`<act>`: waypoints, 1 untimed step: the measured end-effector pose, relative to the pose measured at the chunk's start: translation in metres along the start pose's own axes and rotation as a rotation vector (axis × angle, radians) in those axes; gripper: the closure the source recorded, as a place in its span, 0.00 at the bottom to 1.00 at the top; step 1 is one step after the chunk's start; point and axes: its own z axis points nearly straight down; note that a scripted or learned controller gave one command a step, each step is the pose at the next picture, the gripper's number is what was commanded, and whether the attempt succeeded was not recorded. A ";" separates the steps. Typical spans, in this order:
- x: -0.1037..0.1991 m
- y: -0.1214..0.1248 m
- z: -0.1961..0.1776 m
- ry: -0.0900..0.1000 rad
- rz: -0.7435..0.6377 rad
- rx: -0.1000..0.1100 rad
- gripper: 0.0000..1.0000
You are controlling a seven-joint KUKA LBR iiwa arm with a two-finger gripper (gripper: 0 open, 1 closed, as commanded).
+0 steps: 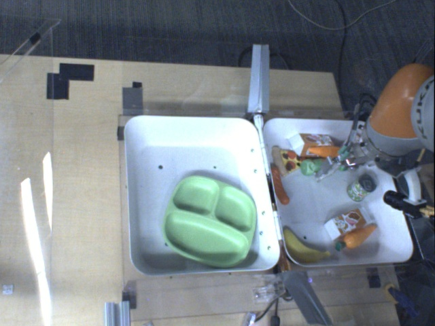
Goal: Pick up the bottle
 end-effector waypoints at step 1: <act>-0.037 0.037 0.015 0.030 0.144 0.055 0.00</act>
